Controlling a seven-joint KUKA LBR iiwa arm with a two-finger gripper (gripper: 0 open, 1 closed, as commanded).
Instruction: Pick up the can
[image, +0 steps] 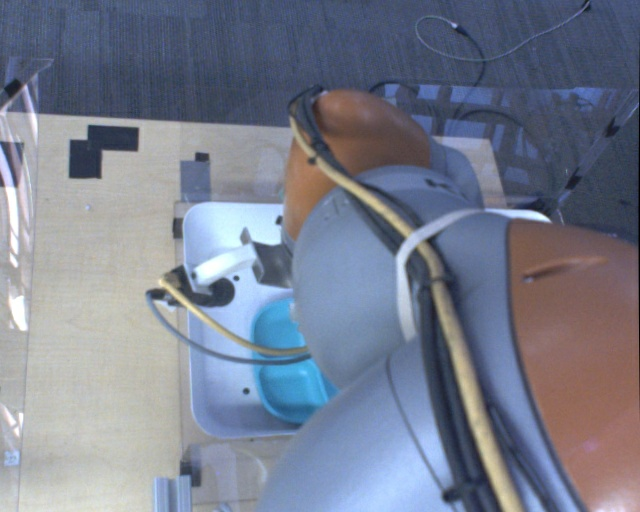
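Observation:
My grey arm reaches in from the right and covers most of the bench. Its gripper (263, 262) hangs low over the upper part of the left white bin (205, 400), and the arm's bulk hides much of it. A blue bowl-shaped thing (283, 372) lies in the lower part of that bin, partly under the arm, just below the gripper. I can make out no can-shaped thing in the part of the bin that shows.
Pale wooden bench (100, 330) stretches to the left of the bin. Black L-shaped tape (100, 148) marks its far left corner. A small metal bracket (196, 176) stands at the bin's top edge, another (172, 492) at the bottom.

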